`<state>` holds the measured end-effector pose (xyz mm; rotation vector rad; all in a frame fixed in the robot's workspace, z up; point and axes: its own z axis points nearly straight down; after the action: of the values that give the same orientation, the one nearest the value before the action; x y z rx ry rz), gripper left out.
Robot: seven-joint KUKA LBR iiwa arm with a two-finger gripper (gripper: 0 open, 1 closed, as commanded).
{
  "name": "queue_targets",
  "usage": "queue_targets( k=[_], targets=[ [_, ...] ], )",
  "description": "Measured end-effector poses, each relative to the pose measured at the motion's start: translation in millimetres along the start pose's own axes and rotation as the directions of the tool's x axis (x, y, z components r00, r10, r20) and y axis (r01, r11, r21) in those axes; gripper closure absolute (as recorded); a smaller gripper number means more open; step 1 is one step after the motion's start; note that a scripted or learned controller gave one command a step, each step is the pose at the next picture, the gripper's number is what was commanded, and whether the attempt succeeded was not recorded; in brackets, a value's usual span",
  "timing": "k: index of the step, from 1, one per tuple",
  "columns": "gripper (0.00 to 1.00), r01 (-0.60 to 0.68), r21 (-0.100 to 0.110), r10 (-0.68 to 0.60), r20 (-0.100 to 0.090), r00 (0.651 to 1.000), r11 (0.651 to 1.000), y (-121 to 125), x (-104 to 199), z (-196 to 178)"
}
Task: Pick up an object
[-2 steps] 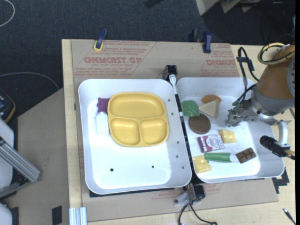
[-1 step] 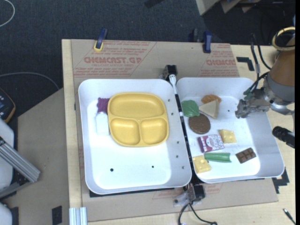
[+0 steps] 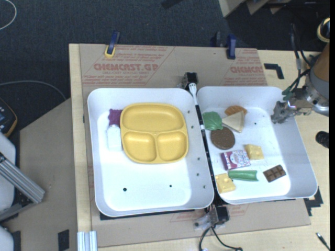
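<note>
Two shallow white bins sit side by side on the counter [image 3: 157, 64]. A left bin [image 3: 104, 140] carries a yellow divided tray [image 3: 154, 132], with a purple item [image 3: 114, 116] and a small white piece [image 3: 113, 137] just beside its left edge. A right bin [image 3: 293, 156] holds the loose pieces: a green leaf-like piece [image 3: 212, 121], a pale wedge [image 3: 235, 121] with an orange-brown piece [image 3: 236, 110] just behind it, a brown disc [image 3: 223, 138], a purple packet [image 3: 235, 159], two yellow cubes [image 3: 254, 151] [image 3: 225, 182], a green stick [image 3: 243, 175] and a brown chocolate bar [image 3: 274, 173]. The gripper [image 3: 281, 112] hangs over the right bin's upper right corner, apart from all pieces; whether its fingers are spread or pressed together cannot be told.
</note>
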<state>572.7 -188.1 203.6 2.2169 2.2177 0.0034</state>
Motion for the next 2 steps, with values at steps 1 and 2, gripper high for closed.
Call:
queue_targets(
  k=[1,2],
  targets=[
    [1.00,0.000,0.000,0.000,0.000,1.000,1.000,1,0,-23],
    [1.00,0.004,0.008,-0.004,-0.005,1.000,1.000,-4,53,-24]
  ],
)
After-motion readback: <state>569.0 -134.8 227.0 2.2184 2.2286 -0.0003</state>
